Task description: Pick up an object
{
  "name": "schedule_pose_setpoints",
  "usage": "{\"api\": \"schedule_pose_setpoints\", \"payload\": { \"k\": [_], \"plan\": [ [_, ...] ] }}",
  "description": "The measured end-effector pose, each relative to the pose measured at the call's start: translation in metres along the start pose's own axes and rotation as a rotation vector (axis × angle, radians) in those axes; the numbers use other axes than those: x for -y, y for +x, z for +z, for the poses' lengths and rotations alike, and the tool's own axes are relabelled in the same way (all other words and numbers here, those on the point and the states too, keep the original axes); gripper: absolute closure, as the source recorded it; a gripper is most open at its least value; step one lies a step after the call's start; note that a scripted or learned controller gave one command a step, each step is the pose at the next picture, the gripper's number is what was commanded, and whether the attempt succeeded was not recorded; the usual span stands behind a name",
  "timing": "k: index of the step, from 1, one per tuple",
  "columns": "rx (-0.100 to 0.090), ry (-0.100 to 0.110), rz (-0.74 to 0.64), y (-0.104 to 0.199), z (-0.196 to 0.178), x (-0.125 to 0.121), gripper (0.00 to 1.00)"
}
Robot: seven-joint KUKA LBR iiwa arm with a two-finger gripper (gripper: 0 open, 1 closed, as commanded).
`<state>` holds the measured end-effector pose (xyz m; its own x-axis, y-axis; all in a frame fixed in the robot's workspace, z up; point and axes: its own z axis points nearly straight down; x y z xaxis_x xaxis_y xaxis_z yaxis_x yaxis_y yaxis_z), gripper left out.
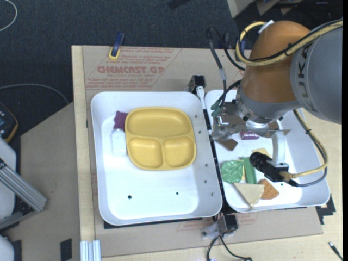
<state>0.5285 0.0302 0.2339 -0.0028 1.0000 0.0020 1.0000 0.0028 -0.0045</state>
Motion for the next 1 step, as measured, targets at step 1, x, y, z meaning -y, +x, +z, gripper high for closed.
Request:
{"api": "schedule_pose_setpoints", "payload": {
  "k": [1],
  "plan": [
    [0.002,0.000,0.003,-0.0042,0.0182,-0.0096,1.00]
  ]
}}
